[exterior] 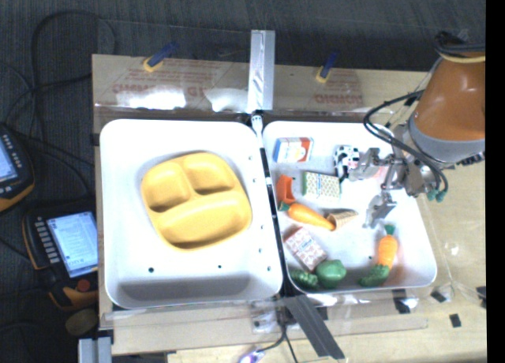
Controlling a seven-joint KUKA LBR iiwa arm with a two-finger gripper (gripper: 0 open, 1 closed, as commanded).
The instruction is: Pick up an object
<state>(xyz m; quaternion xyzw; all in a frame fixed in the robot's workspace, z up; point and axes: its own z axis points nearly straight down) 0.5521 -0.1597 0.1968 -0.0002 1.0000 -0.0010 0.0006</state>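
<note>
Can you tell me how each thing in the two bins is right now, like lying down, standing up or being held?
Yellow plastic divided tray: lying flat in the left bin, right side up.
Orange toy carrot with green top: lying in the right bin, not held.
Second orange carrot: lying on its side mid-bin.
Green toy pepper: resting by the near wall.
Black-and-white toy cow: beside the gripper, not held.

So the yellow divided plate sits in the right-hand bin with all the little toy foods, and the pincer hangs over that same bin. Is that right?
Not quite. The camera view shows the yellow divided plate alone in the left bin. The toy foods, like the carrot, lie in the right bin, and the pincer hangs over that one.
</note>
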